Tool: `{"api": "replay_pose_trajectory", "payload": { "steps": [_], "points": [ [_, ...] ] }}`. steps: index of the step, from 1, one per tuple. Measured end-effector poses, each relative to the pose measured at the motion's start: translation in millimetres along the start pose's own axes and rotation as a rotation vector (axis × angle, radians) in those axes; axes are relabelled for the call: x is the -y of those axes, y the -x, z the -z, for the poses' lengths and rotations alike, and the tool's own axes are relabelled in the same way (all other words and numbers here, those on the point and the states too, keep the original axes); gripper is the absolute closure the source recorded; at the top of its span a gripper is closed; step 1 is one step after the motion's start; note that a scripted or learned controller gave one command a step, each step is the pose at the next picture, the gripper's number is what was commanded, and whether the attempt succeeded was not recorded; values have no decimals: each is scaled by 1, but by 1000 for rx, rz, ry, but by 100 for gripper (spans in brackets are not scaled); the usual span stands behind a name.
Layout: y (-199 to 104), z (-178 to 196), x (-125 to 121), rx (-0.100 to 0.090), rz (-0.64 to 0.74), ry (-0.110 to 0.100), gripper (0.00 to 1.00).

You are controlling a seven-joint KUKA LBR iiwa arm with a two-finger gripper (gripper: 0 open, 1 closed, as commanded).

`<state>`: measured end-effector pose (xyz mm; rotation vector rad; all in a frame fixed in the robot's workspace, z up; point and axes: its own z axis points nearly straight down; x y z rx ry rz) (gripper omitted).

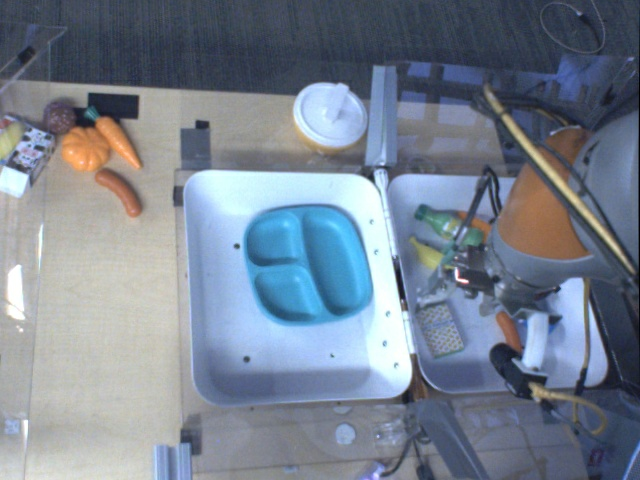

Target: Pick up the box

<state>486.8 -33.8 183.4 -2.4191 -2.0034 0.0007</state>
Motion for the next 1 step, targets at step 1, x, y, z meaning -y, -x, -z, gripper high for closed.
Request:
{"api": "replay_pose_trajectory", "payload": {
  "steps": [1],
  "points": [
    [0,0,0,0,0,0,0]
  ]
}}
